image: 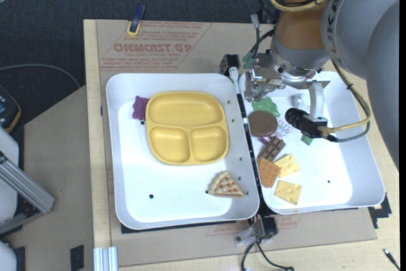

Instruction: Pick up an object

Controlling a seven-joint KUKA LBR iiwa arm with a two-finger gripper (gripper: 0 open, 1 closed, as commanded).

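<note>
Jaws hidden from me under the wrist; gripper low over right bin, beside green piece and brown disc. Nothing lifted, I judge.

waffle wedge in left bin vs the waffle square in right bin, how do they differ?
Shape: the waffle wedge is a triangle, while the waffle square is roughly rectangular.
Place: the wedge lies apart from other items near the left bin front right corner; the square sits among the toy foods in the right bin, touching the chocolate piece.
Both are tan with a grid pattern, lying flat.
</note>
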